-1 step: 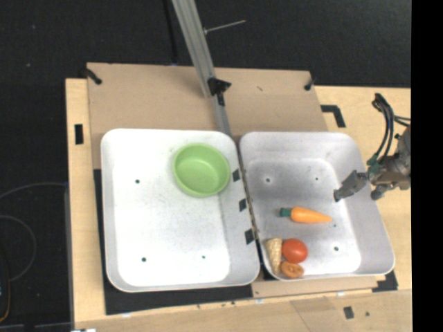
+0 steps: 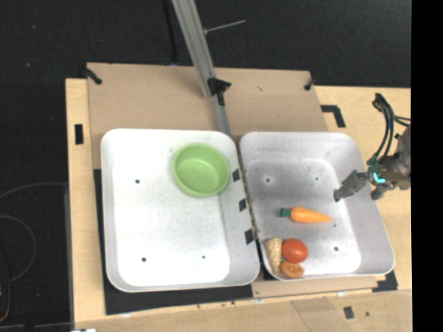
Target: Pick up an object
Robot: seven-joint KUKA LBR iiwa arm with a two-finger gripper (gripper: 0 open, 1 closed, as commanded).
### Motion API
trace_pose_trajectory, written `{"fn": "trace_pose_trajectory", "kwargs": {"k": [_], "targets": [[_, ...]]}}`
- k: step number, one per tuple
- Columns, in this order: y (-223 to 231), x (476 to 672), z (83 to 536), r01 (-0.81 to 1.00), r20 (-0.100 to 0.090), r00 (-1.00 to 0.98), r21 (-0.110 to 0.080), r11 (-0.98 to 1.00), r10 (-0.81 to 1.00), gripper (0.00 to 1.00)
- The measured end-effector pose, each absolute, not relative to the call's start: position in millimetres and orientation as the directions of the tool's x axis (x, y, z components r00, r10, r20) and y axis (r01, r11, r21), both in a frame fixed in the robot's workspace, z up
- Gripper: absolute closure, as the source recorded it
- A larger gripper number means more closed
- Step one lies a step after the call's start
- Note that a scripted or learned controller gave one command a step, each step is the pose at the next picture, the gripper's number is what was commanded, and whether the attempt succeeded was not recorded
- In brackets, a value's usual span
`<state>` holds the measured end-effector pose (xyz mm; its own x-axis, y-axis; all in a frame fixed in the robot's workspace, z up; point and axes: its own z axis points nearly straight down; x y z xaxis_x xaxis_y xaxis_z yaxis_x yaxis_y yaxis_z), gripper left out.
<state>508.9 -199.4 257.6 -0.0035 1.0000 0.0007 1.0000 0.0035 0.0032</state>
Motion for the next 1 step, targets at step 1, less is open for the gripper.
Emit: {"fn": "trace_pose_trajectory", "kwargs": {"k": [1], "targets": [[-198.5, 501.0, 211.3, 1.0, -0.002, 0.0, -0.001, 0.0, 1.0, 0.0]]}}
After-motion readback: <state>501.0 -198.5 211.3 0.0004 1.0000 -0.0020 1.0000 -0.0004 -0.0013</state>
